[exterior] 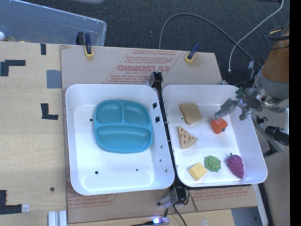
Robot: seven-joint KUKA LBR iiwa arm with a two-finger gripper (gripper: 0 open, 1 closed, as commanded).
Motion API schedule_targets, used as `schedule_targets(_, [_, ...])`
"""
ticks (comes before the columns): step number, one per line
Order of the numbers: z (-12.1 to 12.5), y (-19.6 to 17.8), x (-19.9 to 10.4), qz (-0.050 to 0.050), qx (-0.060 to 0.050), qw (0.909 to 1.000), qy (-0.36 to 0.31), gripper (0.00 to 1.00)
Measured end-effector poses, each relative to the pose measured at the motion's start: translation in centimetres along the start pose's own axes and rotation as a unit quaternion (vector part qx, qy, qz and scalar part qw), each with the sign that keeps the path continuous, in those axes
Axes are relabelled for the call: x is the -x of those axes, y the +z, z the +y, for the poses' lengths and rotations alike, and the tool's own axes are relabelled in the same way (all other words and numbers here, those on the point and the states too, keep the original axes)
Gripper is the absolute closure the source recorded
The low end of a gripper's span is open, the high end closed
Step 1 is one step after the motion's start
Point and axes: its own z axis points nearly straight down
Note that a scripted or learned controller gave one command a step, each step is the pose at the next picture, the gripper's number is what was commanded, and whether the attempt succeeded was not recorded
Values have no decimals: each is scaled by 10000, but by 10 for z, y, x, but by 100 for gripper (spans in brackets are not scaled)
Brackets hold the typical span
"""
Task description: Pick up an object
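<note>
Tabletop (28, 126) is light wood with black tape marks; a cardboard sheet (141, 62) is clamped on it by two yellow-and-blue clips, presumably to keep the bins from sliding; left bin (75, 173) carries a blue divided plate (123, 126), right bin (249, 140) carries the toy food; candidates are laid out loosely and mostly apart, which suits a top-down pick: bread slice (190, 112) at upper left, pizza wedge (186, 137) below it, yellow cheese cube (197, 171) touching or just beside green broccoli (212, 163), purple grapes (235, 165) near the lower right corner, red-orange pepper (218, 125) right of the bread; arm is reached in from the right edge, hand (231, 108) is seen low over the right bin, just above and right of the pepper; one finger is angled down toward the pepper's top; nothing is seen between the fingers, and whether they are spread or closed cannot be told at this angle; pepper is judged the likely target as it sits nearest the hand; nothing is lifted yet; a rounded, small part may slip out on closing, so alignment over its middle is judged critical.
</note>
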Motion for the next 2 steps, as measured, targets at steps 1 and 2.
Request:
schedule_targets(1, [3,-8,0,-14,64,10000,-20,0])
schedule_targets(2, [10,42,5,-15,43,10000,-17,0])
